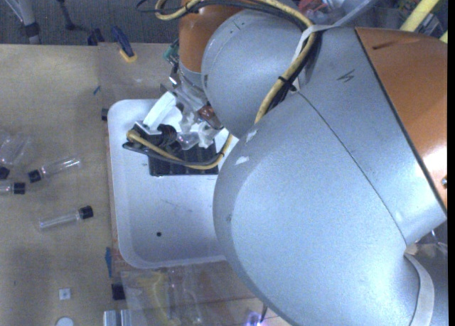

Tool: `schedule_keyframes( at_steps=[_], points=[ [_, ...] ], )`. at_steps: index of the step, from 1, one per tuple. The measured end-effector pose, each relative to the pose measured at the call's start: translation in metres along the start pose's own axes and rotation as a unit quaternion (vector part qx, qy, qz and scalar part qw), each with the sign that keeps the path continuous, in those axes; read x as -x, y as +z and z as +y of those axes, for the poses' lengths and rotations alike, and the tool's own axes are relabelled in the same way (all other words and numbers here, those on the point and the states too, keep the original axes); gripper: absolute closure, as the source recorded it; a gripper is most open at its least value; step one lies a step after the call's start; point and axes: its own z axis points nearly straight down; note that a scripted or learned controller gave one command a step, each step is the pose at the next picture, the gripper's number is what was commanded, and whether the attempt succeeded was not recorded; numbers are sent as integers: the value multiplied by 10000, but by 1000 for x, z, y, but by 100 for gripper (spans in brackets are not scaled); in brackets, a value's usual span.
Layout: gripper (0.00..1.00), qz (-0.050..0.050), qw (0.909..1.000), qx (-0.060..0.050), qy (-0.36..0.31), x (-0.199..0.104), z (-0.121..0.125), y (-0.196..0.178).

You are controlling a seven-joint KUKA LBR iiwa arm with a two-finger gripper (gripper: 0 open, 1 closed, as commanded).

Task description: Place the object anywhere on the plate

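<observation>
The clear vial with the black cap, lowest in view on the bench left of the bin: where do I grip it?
Take the clear plastic vial with the black cap at mid-tube, coming straight down from above. It lies flat on the tan wooden bench, long axis roughly left-right, cap at its right end, so closing across the narrow width should suit; it may roll.

I'm looking at a robotics lab: clear vials [60,167] are lying on the wooden bench [50,90], left of a white bin [135,204].
</observation>
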Motion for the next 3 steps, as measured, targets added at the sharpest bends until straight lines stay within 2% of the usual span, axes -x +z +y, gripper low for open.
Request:
schedule_keyframes(
  at_steps=[1,2,3],
  points=[
    [100,27,9749,1,2228,11,49,117],
    [100,6,9980,4,635,-3,12,42],
    [100,-9,9989,-11,-477,37,70,40]
  ],
)
